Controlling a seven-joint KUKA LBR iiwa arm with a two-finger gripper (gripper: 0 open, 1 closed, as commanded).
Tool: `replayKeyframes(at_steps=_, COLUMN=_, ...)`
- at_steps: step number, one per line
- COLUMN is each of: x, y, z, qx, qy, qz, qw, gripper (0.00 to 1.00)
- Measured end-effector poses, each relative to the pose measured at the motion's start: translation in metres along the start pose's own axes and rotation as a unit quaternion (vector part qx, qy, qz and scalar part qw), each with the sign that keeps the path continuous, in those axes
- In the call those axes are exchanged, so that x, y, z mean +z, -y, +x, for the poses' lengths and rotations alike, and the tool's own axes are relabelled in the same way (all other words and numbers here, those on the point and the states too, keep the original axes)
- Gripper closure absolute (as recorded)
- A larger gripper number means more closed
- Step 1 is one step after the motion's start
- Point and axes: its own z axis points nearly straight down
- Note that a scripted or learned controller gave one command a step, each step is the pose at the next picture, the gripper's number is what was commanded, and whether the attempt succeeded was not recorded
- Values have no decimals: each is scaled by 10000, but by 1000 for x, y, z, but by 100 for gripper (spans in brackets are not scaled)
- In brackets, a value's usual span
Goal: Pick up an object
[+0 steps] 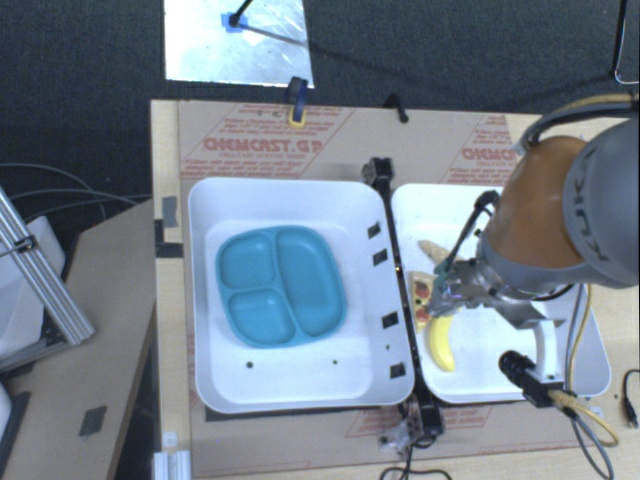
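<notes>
The grey arm with its orange-brown band [545, 203] enters from the right of the frame and hangs over the right-hand shallow white bin [590, 363]. Its two-finger gripper [452, 290] sits low over the left part of that bin, close to the dividing wall. Whether its jaws stand apart or closed cannot be told; the wrist housing hides them.

A yellow plastic banana [441, 345] lies in the lower left of the right-hand bin, just below the gripper. A pale tan elongated object [433, 251] lies just above the gripper. A small object with red and yellow markings [421, 298] sits against the bin's left wall, beside the gripper.

The left-hand shallow white bin [215, 208] occupies the centre of the frame and holds a light blue three-compartment plastic plate [280, 285], lying flat.
</notes>
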Motion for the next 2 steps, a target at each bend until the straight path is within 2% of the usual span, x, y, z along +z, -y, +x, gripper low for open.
replayKeyframes(at_steps=1, x=-161, y=-2, z=11, qx=-4, qy=-1, qz=-92, qw=10000, gripper=100)
replayKeyframes(at_steps=2, x=-137, y=0, z=83, qx=-20, qy=-7, qz=7, qw=10000, gripper=100)
